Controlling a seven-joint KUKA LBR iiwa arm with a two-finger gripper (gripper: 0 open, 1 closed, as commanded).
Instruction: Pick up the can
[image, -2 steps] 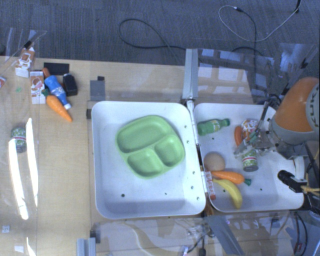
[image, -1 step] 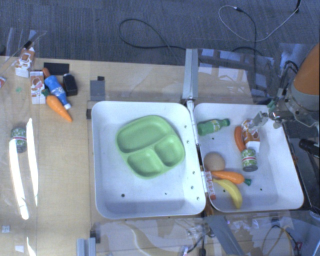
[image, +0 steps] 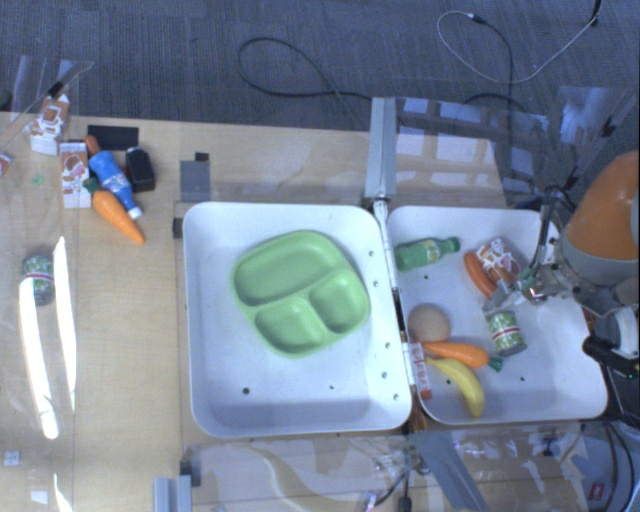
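- Nearest the camera in the right-hand shallow white bin (image: 560, 400), a yellow plastic banana (image: 463, 384) lies touching an orange toy carrot (image: 458, 352).
- Just beyond, the small green-labelled metal can (image: 505, 331) stands tilted on the bin floor, right of a round beige ball (image: 429, 324).
- The can looks light, rigid and smooth-sided, so it may slip; I would grip across its curved label, mid-height.
- The two-finger gripper (image: 527, 290) hangs just above the can's top; whether its fingers are spread or pressed together I cannot tell.
- Farther back lie a red-and-white snack packet (image: 496, 258) and a green plastic bottle (image: 427, 251).
- The left bin (image: 210, 380) holds a green divided tray (image: 300, 292).
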